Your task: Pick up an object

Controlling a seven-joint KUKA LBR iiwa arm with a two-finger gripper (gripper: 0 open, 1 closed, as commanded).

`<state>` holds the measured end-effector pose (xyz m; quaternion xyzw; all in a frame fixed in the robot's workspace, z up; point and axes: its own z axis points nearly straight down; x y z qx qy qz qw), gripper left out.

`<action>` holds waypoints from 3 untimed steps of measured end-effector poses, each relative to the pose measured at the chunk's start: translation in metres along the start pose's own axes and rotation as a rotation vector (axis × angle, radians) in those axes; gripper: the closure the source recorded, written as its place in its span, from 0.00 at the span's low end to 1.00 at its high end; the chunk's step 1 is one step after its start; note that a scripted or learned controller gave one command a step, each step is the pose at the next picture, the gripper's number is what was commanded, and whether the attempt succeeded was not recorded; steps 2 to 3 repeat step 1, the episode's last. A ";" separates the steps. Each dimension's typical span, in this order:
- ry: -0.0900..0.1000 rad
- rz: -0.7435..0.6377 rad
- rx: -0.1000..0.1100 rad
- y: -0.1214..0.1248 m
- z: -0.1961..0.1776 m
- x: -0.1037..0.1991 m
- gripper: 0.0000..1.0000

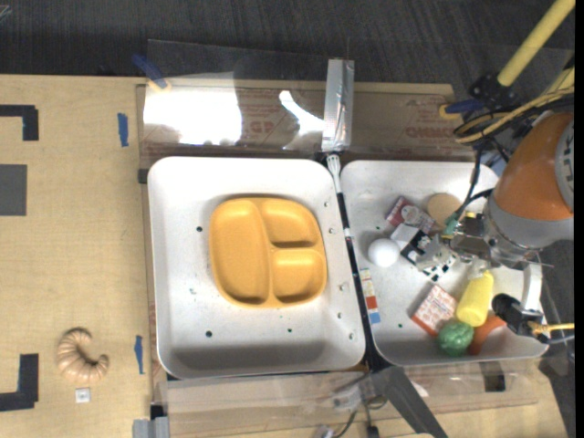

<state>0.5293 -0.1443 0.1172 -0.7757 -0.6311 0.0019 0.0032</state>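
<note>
Several small objects lie in the right bin: a white ball, a tan round piece, a pink packet, a red-and-white packet, a yellow bottle-shaped toy, a green broccoli toy and an orange piece. My gripper hangs low over the middle of this bin, just right of the white ball and above the red-and-white packet. The grey wrist and orange band rise behind it to the right.
The left bin holds a yellow divided plate. A tan curled toy lies on the bench at the far left. A clear plastic wall stands behind the bins, and yellow cables run at the upper right.
</note>
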 end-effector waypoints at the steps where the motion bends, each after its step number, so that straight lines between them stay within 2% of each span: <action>1: -0.001 0.162 0.000 0.068 0.030 0.000 0.00; 3: -0.001 0.162 0.000 0.068 0.030 0.000 0.00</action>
